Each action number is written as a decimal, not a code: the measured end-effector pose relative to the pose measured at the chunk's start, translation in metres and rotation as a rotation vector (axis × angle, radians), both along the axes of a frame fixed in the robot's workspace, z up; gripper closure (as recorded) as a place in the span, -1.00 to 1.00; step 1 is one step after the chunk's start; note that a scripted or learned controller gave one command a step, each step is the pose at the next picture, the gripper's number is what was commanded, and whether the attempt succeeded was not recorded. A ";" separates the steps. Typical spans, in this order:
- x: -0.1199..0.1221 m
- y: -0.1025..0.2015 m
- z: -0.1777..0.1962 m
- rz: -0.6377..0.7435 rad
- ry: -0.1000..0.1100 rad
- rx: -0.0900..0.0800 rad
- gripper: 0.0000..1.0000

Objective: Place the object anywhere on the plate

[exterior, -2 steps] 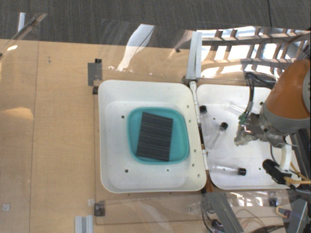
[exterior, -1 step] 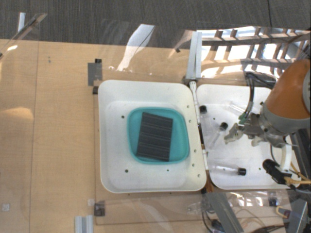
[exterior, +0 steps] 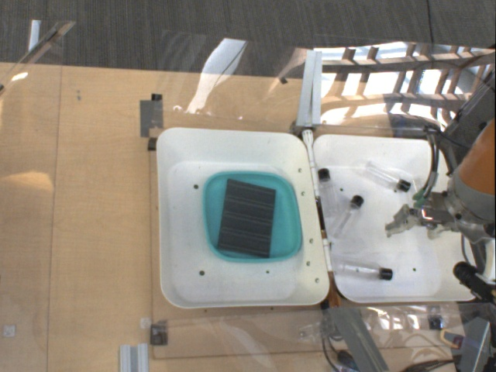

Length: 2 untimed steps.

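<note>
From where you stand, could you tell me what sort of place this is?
Probably a robotics lab test bench: two white bins on a wooden bench, a robot arm over the right one, and loose cables below.

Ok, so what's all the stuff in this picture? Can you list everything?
Bins: 2, white, side by side on the bench; left bin, right bin.
Plate: 1, teal, middle of the left bin.
Ridged block: 1, dark grey, lying on the plate.
Tubes: 4, clear with black caps, scattered in the right bin; one at.
Bench: 1, light wood, under the bins.
Arm: 1, grey with an orange band, at the right edge.
Gripper: 1, grey, over the right bin.
</note>
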<state>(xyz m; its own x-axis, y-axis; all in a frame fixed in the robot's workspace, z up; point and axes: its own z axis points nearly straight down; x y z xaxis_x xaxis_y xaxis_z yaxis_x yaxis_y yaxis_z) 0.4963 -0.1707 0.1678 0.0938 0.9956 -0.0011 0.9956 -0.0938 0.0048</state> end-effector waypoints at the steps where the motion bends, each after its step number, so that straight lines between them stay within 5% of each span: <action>1: 0.002 -0.029 0.036 0.054 -0.002 -0.001 -1.00; 2: -0.007 -0.008 0.192 -0.083 -0.007 -0.002 -1.00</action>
<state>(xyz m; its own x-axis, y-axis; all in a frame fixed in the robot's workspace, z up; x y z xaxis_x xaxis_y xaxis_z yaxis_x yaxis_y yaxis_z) 0.4895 -0.1792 0.3596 0.1757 0.9844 -0.0021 0.9844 -0.1756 0.0124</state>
